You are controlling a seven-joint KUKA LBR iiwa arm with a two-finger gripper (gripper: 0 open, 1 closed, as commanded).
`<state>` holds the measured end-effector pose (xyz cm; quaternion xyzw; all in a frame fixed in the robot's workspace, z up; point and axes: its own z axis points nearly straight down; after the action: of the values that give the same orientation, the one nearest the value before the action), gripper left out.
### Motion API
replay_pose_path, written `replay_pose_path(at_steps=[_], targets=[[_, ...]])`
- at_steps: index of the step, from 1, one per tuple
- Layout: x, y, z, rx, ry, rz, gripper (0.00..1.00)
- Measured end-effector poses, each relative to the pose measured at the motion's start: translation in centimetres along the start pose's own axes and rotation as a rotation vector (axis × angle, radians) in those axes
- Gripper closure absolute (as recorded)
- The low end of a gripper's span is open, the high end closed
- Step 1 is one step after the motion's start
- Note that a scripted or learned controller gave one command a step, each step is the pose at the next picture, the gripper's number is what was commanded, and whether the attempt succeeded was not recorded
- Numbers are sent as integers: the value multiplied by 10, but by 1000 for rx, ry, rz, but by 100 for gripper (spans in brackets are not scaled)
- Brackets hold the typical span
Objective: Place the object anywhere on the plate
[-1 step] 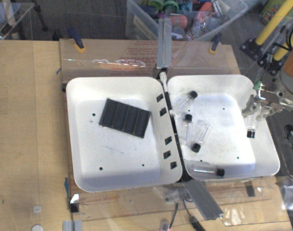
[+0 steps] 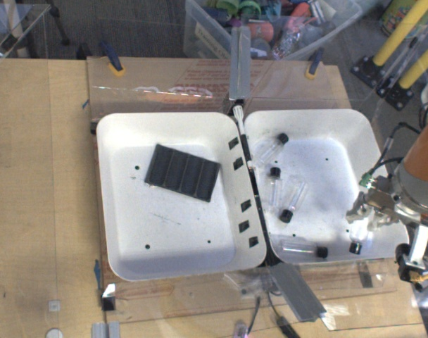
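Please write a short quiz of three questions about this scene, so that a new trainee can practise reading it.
1. True or false: the dark ribbed plate lies in the right bin.
2. Where is the gripper?
A. above the left bin
B. at the right side of the right bin
C. outside both bins, over the wooden bench
3. Fill in: the clear vials have caps of ____ colour.

Key
1. False: the plate lies in the left bin.
2. B
3. black
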<state>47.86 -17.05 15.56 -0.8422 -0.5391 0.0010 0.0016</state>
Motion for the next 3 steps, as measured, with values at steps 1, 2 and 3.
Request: replay_pose_path(at_steps=[1,2,3], targets=[[49,10,67,-9,2,110,100],[71,-27,66,-19,4,176,100],[73,-27,66,-16,7,174,0]])
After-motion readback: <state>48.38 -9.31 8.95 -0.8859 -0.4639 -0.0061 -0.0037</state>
